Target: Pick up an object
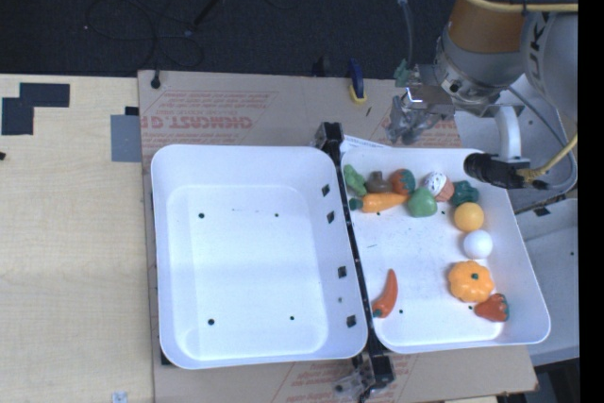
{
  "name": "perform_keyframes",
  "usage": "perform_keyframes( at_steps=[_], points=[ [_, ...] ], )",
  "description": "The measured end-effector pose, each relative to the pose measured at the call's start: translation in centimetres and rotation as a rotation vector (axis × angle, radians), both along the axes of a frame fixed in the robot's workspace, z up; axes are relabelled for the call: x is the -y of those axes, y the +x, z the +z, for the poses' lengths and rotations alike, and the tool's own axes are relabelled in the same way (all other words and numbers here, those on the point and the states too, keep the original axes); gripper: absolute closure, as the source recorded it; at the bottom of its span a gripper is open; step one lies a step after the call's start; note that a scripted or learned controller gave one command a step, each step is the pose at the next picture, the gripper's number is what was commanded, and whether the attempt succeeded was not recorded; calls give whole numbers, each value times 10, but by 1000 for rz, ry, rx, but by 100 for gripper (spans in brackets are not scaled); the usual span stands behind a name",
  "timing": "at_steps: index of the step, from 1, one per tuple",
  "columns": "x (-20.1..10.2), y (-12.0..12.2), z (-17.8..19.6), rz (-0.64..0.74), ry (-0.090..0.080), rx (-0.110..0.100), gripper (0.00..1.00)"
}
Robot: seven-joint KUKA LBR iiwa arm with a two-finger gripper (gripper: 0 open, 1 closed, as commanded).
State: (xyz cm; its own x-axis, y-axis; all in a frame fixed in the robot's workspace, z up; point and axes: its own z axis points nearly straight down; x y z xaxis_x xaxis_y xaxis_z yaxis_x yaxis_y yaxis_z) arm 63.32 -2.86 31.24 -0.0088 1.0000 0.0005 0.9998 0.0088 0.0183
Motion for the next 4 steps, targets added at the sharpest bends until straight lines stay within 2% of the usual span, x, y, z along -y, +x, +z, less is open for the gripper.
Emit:
perform_keyframes(
  at_steps=[1,2,3,4],
  points=[
    [-29,-25,-130,-7,0,-27,100],
    [-37,-69,-125,-12,0,-26,100],
    [-25,-23,60,-8,-2,-1,100],
    [16,12,85,-10,-2,-16,100]
  ],
)
